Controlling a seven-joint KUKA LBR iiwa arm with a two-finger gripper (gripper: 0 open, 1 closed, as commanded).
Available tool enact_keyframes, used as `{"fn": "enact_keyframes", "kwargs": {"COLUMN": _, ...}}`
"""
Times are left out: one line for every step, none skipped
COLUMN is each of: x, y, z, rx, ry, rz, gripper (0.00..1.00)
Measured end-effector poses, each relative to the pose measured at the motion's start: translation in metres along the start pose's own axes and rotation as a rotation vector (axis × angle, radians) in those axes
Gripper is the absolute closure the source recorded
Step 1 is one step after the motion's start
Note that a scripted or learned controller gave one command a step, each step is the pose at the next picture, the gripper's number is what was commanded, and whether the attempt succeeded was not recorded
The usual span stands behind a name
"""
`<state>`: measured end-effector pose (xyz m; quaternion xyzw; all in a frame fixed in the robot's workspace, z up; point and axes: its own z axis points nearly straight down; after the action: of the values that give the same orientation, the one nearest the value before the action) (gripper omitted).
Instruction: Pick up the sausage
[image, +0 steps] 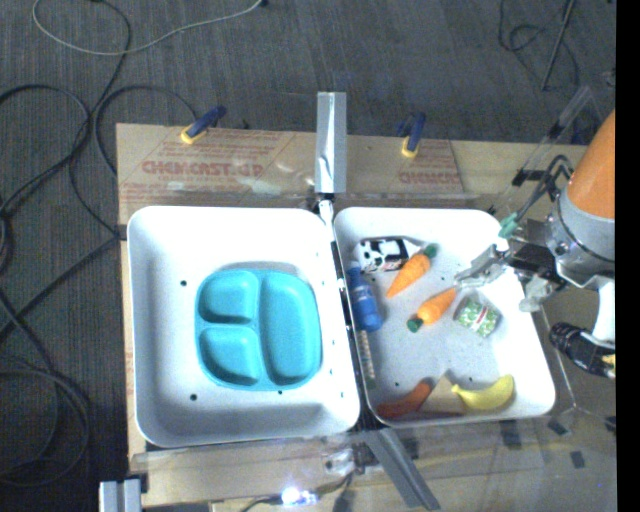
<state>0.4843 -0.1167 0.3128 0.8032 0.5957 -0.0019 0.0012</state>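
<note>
A dark grey carpet (90, 420) covers the floor around the bench. Thin black cables (40, 110) loop across it on the left, and a pale cord (100, 40) curls at the far left. A brown cardboard sheet (250, 165) with faded red lettering lies on the bench top, held at its far edge by two clamps with blue and yellow handles (203, 123). A grey metal post (330, 140) stands between them. A small bright light (292, 494) glows at the near edge.

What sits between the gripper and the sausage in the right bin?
In the camera view, the lower carrot lies between the gripper up at the right and the sausage at the bin's front wall; bare floor lies below the carrot.
</note>
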Motion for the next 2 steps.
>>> {"fn": "enact_keyframes", "kwargs": {"x": 0.069, "y": -0.022, "z": 0.088, "rx": 0.004, "ry": 0.003, "rz": 0.01, "gripper": 0.0}}
{"fn": "enact_keyframes", "kwargs": {"x": 0.01, "y": -0.005, "z": 0.129, "rx": 0.005, "ry": 0.0, "rz": 0.177, "gripper": 0.0}}
